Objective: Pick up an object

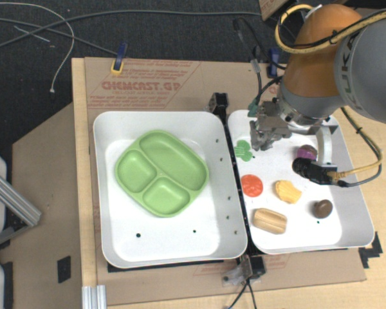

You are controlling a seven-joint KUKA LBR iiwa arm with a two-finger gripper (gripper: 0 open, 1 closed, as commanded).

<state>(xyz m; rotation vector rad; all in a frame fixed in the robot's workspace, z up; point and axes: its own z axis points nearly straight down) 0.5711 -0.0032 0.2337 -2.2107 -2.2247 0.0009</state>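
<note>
Nearest the lens, along the bottom of the frame: front rim of the left bin point(174, 260), with a black clip and cable point(244, 272) dangling just below the seam between both bins. Inside that left bin, a green three-compartment plate point(161, 171) sitting a bit tilted, upper middle of the bin, plus a couple of tiny dark specks on the white floor. Over in the right bin point(354, 234), a loose scatter of toy food: tan bread-roll-looking piece point(270, 221) at the lower left, red-orange round thing point(251, 185) just above it, yellow lump point(287, 191) beside that, brown ball point(321, 208) further right, purple piece point(306, 152) higher up, and a small green leafy bit point(243, 150) right against the bin's left wall. All well apart from each other, none touching. Gripper point(265, 139) hanging over the upper left of the right bin, pointing down, just right of the green leafy bit and above the red-orange one. Can't tell how far apart the tips are, too dark and blocky from this angle, and nothing visibly between them. Big orange-and-grey wrist point(321, 50) filling the upper right, black cable looping past the purple piece. Cardboard sheet point(141, 82) with red print under both bins.
</note>
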